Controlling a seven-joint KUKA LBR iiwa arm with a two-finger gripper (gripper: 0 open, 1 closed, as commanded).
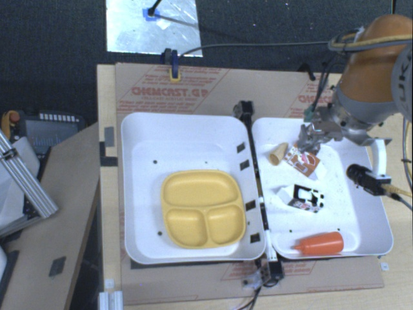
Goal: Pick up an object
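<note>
Presently the gripper (312,138) stands low over the far part of the right bin (348,218); whether it is parted or closed cannot be told. A red-and-white packet (303,163) lies directly at its near side, contact unconfirmed. A tan cone (278,152) lies just left of the packet. Nearer lies a black-and-white item (306,198), and an orange carrot-shaped piece (319,243) rests by the near wall. The left bin (145,166) holds a yellow divided plate (202,208).
</note>
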